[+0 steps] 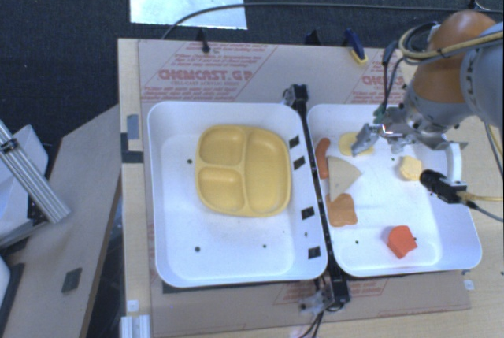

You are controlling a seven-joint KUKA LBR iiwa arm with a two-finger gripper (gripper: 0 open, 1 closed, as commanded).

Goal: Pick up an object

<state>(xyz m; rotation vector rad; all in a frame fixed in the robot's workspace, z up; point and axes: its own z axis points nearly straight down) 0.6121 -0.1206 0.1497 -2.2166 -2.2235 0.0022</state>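
**Claw low over right bin, near yellow disc – nothing seen in grip**

Claw sits at upper left of right bin, just beside a small yellow disc. Can't tell how wide it's open; nothing shows between its tips, so no hold as far as seen.

Disc is the likely target: it lies at the claw tip, prob. touching it. Looks like flat toy food, so light, stiff, prob. smooth plastic. Flat on bin floor = little edge to pinch; best taken across its width, tips pressed down to the floor, else it'll skid away.

Outward from there:
- orange sausage, just left of disc, near the bin divider. Rounded, may roll; grip across short axis.
- tan wedge, below disc. Thin, flat, hard to get under.
- orange cookie, lower still.
- yellow chunk, right of claw. Blocky, easier pinch.
- red block, well apart, lower right. Tallest, looks easiest.

Left bin holds a yellow tray; wide, prob. too broad to pinch except at rim.
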